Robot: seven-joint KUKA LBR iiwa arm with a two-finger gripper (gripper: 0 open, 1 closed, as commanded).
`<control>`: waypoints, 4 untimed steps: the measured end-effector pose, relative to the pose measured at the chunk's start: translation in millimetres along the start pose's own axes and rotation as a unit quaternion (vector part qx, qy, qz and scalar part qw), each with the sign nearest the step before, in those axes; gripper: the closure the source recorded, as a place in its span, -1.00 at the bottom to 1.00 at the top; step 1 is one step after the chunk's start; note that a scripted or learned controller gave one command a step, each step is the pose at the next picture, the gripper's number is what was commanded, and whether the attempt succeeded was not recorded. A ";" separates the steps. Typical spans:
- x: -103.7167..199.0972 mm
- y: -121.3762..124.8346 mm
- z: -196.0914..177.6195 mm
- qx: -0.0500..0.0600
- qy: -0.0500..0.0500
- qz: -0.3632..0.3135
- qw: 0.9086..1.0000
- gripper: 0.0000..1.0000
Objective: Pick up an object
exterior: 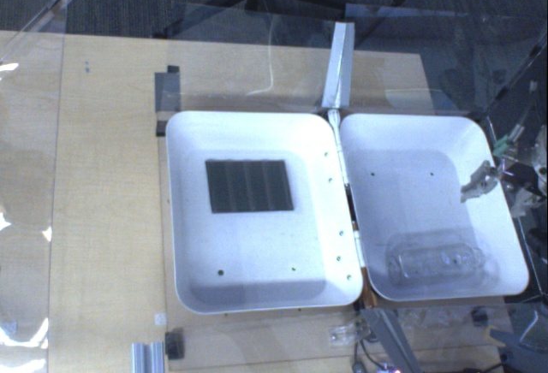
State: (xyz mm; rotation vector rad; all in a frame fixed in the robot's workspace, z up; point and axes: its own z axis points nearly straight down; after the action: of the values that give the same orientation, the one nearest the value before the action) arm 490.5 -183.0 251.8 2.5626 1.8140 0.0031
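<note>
The table (pixel 103 192) carries two shallow white bins side by side. The left bin (pixel 257 277) holds a dark ribbed rectangular pad (pixel 250 186) lying flat in its upper half, long axis running left to right, edges roughly square to the bin walls. The right bin (pixel 411 149) holds a clear plastic container (pixel 438 260), hard to make out against the white floor, lying in the lower part of the bin; its long axis also runs left to right, nearly parallel to the near wall.

The gripper (pixel 479 181) sits at the right bin's right edge, and the view is too small and blurred to tell how wide it stands. From it, the clear container lies near, below and slightly left; the dark pad lies well apart, far left across the divide. The container is the nearer candidate, best approached across its short axis.
</note>
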 end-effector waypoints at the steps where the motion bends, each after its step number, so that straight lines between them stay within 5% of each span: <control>1: 2.5 0.0 162.8 -0.005 0.001 -0.024 1.000 -1.00; 2: 3.3 3.5 152.4 -0.009 0.001 -0.024 1.000 1.00; 3: 3.2 3.4 152.5 -0.009 0.001 -0.024 1.000 -1.00; 4: -0.9 -2.2 155.6 0.001 0.000 -0.145 0.989 -1.00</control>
State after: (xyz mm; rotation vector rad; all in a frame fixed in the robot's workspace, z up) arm 488.5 -183.2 96.2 2.2735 2.1675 0.0022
